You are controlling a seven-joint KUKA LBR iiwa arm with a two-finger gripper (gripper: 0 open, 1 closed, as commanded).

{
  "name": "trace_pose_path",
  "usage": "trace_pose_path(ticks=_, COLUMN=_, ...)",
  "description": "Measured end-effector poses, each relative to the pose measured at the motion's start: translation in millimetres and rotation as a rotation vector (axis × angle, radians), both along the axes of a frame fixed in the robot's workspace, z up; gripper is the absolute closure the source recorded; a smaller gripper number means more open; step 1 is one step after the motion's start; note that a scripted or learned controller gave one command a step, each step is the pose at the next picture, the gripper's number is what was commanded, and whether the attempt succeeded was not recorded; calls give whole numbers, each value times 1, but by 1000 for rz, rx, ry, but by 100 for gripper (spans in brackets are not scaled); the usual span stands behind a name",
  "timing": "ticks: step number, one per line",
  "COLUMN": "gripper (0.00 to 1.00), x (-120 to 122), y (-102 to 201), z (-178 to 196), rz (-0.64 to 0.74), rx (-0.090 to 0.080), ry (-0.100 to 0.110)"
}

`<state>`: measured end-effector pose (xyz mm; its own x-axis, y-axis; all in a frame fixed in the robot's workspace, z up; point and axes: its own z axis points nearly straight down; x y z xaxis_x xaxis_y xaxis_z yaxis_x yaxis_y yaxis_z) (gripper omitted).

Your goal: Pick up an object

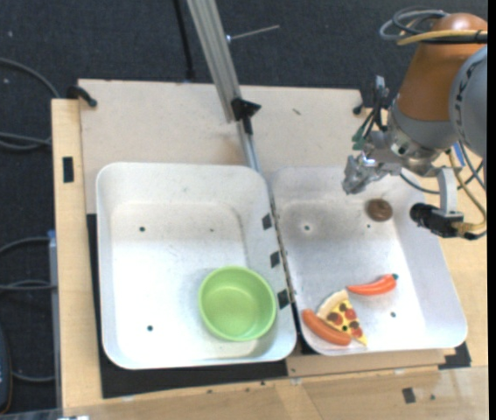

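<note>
My gripper hangs over the far edge of the right bin, with nothing visible between its fingers. Just to its right and a little nearer lies a small brown round object on the bin floor. At the near side of the same bin sit an orange carrot-like piece, a pizza slice toy and a hot dog toy. A green bowl stands upright in the near right part of the left bin.
A slanted aluminium rail runs from the top of the view down to the divider between the bins. Cables trail from the arm's wrist at the right, over the bin's far right edge. Black clips sit along the divider.
</note>
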<state>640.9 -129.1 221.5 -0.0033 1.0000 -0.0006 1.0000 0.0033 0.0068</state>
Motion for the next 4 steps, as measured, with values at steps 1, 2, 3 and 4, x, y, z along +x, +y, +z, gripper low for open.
trace_pose_path(ticks=1, gripper=100, x=7, y=-5, z=47, rz=2, rx=-1, ry=0)
trace_pose_path(ticks=2, gripper=100, x=-9, y=42, z=48, rz=3, rx=1, ry=6)
trace_pose_path(ticks=3, gripper=100, x=-5, y=95, z=43, rz=3, rx=1, ry=7)
trace_pose_path(ticks=4, gripper=100, x=-11, y=145, z=28, rz=3, rx=0, ry=8)
